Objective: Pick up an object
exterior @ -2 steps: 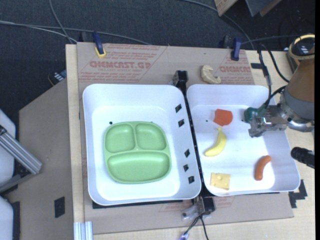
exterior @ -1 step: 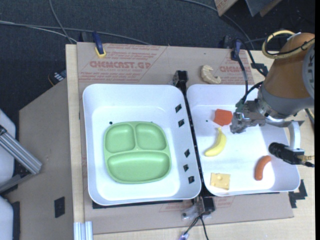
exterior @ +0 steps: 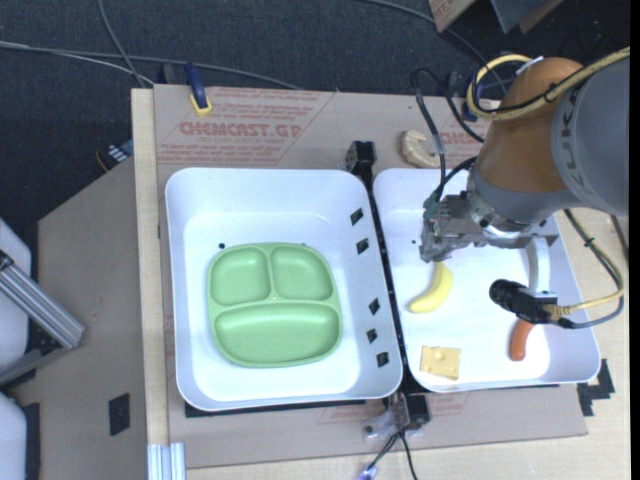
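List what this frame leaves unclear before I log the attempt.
- Gripper: too small and shadowed in the camera view to tell if it touches the banana.
- Hot dog: upper end covered by a black part with cable.
- Right bin: far wall hidden by the arm.

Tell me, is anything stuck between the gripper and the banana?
Nothing visible is. The gripper hangs right above the top end of the banana in the right bin. The cheese and sausage lie off to the side.
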Controlling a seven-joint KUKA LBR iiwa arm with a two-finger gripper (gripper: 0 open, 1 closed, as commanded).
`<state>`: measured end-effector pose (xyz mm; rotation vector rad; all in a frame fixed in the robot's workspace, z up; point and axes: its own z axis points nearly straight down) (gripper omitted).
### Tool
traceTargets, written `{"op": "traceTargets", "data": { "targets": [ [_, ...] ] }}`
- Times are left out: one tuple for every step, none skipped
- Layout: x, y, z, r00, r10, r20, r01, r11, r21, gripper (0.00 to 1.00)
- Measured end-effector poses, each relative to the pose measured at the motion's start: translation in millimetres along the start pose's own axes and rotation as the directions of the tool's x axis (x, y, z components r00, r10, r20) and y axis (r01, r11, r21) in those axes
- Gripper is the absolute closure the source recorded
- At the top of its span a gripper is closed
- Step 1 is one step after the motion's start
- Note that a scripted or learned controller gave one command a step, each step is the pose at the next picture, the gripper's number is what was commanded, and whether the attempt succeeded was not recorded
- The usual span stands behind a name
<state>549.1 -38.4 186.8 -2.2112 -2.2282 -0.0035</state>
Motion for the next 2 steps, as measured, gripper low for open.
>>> {"op": "traceTargets", "data": {
  "targets": [
    [61, 13, -15, 1.000, 0.000, 0.000, 0.000, 1.000, -0.003, 1.00],
    [110, 22, -32, 1.000, 0.001, 0.001, -0.001, 1.000, -0.003, 1.00]
  ]
}}
